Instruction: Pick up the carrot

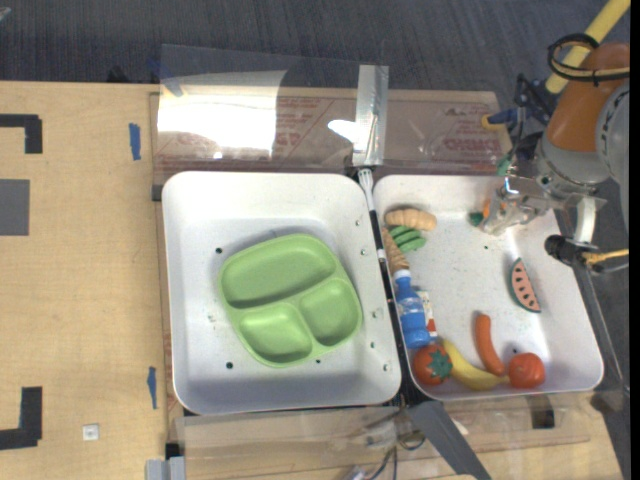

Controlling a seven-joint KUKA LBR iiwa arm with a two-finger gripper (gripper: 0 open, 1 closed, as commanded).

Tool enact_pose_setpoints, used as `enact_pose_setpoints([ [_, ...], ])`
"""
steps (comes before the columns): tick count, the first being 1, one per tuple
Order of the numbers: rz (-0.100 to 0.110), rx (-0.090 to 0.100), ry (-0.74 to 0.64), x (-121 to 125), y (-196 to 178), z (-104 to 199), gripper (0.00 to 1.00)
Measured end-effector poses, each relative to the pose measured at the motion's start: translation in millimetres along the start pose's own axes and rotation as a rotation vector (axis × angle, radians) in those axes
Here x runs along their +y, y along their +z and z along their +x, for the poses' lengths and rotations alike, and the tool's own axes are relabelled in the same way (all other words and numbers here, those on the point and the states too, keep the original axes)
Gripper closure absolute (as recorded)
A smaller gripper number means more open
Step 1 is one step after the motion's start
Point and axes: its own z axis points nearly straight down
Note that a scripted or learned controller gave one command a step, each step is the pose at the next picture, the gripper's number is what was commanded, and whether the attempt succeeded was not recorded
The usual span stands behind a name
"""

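Observation:
An orange, slightly bent carrot (485, 340) lies near the front of the right bin (570, 313), between a banana and a red tomato. My gripper (505, 206) hangs low over the back right part of that bin, well behind the carrot. A small orange and green bit (486, 210) shows right against the gripper's left side. Whether it is held or what it is I cannot tell. The arm's orange band (575, 118) sits just above the wrist.
The right bin also holds a bread roll (410, 218), a green piece (405, 236), a blue bottle (410, 308), a stemmed tomato (432, 365), a banana (470, 370), a red tomato (526, 368) and a watermelon slice (523, 286). A green divided plate (290, 298) lies in the left bin (190, 218).

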Motion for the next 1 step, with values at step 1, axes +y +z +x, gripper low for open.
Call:
enact_pose_setpoints([
  [1, -0.005, -0.002, -0.001, 1.1, -1.6, -0.3, 0.00],
])
